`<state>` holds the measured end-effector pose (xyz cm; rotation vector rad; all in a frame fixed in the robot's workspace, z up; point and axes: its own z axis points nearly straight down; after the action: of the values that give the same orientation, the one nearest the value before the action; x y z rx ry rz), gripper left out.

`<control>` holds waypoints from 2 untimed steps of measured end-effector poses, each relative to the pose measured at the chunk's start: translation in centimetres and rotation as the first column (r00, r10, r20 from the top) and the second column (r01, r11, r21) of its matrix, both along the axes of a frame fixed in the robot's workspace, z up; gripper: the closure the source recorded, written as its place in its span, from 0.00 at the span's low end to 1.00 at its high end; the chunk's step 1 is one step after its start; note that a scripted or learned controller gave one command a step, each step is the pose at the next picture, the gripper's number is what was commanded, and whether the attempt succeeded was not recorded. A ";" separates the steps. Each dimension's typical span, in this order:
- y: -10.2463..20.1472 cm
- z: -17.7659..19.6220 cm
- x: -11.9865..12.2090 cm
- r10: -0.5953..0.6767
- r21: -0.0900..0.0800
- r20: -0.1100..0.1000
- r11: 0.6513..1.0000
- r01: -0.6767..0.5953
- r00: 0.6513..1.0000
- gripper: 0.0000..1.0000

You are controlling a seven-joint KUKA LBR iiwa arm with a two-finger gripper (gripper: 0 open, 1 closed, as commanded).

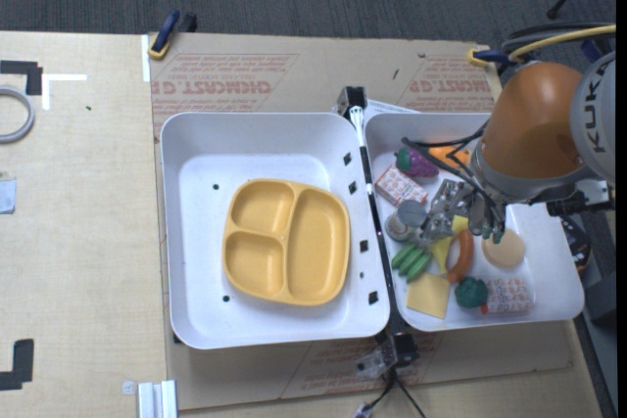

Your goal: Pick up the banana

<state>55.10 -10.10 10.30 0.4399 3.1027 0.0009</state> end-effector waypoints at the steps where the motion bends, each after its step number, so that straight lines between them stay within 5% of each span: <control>1: 0.3 -0.7 -7.0 0.077 -0.004 0.002 0.997 -0.077 0.997 1.00; 2: 0.4 -1.0 -7.2 0.079 -0.001 -0.002 0.997 -0.079 0.997 0.00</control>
<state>47.94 -9.65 9.31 0.3177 3.1192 -0.0009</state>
